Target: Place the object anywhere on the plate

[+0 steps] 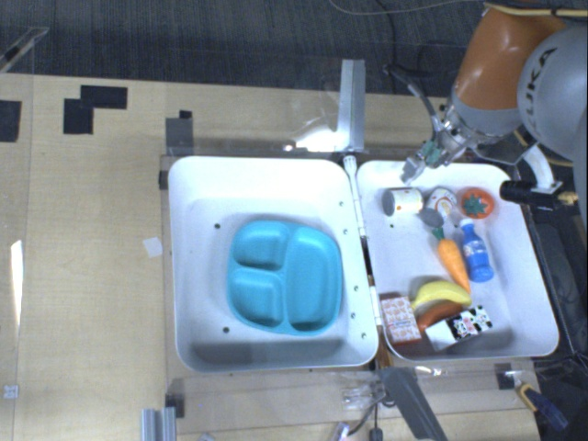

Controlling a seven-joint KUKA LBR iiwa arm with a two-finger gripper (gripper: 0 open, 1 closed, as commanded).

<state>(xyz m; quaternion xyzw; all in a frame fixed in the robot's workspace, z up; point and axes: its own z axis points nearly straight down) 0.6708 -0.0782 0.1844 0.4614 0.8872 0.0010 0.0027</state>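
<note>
A light blue divided plate (281,277) lies in the left bin (197,191). The right bin (537,292) holds several small objects: a white cylinder (401,200), a carrot (452,260), a blue bottle (475,251), a banana (439,292), a red round item (477,203) and a small patterned box (399,318). My gripper (418,166) hangs over the back left corner of the right bin, just above the white cylinder. Nothing shows between its fingers.
A metal post (352,104) stands behind the seam between the bins. A black-and-white block (470,323) and a brown piece (435,312) lie at the right bin's front. The arm's grey and orange body (514,53) looms over the back right.
</note>
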